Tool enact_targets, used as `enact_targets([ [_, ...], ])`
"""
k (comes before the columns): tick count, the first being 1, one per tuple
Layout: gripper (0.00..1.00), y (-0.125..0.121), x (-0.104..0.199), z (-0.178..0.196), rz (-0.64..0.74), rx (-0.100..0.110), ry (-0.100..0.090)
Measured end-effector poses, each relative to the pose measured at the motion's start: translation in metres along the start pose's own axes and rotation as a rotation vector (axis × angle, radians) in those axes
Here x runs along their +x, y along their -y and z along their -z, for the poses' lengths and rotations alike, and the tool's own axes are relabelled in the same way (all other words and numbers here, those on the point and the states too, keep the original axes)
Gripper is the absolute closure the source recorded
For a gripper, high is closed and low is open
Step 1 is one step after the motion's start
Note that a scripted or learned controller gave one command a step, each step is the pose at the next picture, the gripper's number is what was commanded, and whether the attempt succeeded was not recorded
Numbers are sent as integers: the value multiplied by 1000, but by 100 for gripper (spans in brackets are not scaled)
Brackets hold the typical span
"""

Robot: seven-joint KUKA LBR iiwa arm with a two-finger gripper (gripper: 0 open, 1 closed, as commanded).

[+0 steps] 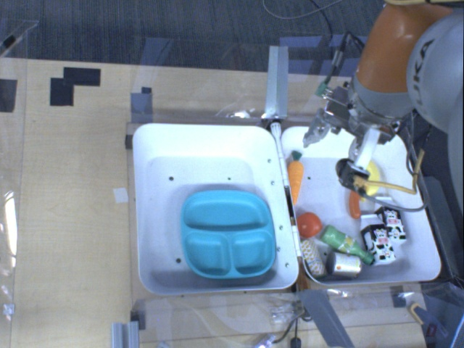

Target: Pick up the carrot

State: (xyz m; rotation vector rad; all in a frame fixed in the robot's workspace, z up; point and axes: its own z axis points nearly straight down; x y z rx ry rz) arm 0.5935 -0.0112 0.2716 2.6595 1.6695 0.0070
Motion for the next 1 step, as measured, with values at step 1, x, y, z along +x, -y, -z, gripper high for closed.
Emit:
enact_targets([
  [1,0,-15,1,-88,-79,4,3],
])
